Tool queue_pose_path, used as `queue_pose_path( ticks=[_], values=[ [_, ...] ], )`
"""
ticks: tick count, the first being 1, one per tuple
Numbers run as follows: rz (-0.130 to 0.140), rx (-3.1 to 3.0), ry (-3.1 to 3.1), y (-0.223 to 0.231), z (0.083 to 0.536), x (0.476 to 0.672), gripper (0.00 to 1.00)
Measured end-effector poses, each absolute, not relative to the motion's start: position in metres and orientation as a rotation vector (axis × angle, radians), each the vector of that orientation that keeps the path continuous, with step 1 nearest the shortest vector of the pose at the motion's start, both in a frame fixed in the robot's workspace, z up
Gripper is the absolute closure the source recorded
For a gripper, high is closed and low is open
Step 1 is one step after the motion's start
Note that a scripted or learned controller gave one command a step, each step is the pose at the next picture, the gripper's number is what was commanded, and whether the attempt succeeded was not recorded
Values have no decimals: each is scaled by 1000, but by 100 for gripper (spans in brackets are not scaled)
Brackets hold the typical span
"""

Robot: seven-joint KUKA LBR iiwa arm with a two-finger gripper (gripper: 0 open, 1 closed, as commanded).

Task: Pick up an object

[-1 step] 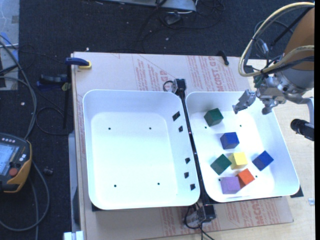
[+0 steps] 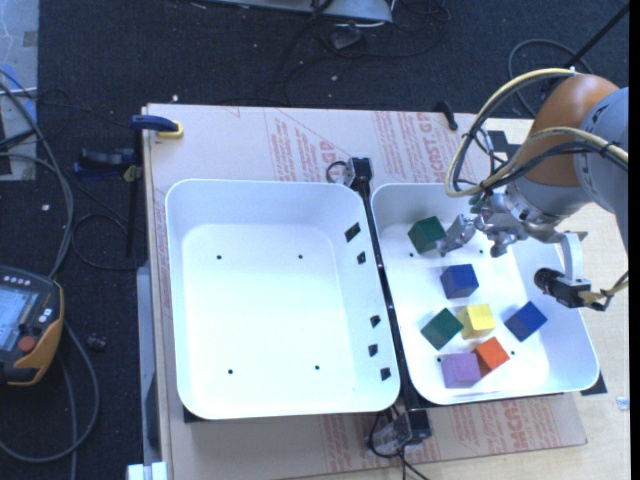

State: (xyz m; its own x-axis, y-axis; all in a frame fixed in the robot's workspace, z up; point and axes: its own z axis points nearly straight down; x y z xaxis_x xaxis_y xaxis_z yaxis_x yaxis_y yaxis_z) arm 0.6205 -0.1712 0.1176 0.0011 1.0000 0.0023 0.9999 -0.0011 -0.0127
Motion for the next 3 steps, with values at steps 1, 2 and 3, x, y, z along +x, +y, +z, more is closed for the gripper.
queue_pose_path(
  ticks=[1,2,3],
  values=[
    [3,-2219,-2219,-161,87,578,0],
    [0,-2194,-2248,-157,88,558,0],
    [0,-2194,-2248,-157,88,558,0]
  ],
)
